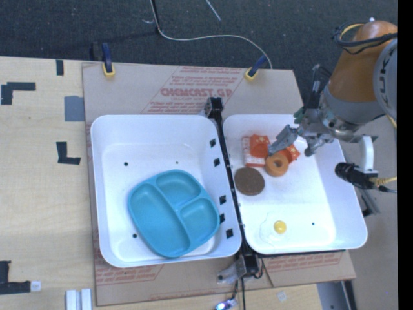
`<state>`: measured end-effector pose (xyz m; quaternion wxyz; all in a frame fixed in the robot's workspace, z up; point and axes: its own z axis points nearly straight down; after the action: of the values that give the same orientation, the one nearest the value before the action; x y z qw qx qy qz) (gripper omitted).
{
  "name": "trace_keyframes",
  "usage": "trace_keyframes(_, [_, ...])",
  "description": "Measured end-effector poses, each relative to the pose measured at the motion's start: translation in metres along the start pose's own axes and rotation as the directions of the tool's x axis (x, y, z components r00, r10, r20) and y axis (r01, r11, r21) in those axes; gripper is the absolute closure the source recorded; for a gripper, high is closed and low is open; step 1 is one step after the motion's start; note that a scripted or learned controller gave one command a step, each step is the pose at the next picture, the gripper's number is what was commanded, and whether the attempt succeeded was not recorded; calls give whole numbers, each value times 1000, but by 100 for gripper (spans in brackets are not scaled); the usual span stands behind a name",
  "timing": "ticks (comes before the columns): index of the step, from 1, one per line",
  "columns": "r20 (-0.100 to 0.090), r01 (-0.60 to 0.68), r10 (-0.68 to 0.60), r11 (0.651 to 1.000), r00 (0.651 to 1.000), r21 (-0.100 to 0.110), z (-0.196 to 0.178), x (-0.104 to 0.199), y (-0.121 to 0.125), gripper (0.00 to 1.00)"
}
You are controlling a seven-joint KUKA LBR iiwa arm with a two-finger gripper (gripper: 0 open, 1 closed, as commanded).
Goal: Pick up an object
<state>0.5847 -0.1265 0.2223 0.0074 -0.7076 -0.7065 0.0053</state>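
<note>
Your gripper (298,142) hangs over the upper part of the right bin (342,237), at the end of the grey arm (358,76) with its orange band, which reaches in from the right. Its two fingers stand spread apart, one slanting down to the left and one to the right, and nothing sits between them. Closest to it, just under the tip of the left finger, lies a small orange ring (278,165), like a toy doughnut, flat on the bin floor; whether the finger touches it you cannot tell. Being round, the ring has no long axis and points nowhere, its hole facing up. It looks light and probably stiff or slightly rubbery, so it should lift easily but may skid on the smooth white floor; a pinch across the rim, or one finger through the hole, seems the surest hold. Touching the ring on the side away from your gripper is a red and white packet (255,148), which looks thin and crinkly, its long axis running roughly from the far rim toward the near one. A little farther, below and to the left of the tool, lies a flat brown disc (249,181). Farther off, near the front rim, is a small yellow ball (279,227). Farthest, in the left bin (103,134), rests a blue divided plate (173,212).
</note>
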Motion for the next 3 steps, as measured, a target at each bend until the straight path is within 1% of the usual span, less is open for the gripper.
trace_keyframes(1, [1,3,-3,1000,1000,-10,-6,0,2,0])
trace_keyframes(2, [2,2,-2,1000,1000,-4,62,-3,-1,0])
trace_keyframes(3, [2,3,-3,1000,1000,-5,112,4,-3,0])
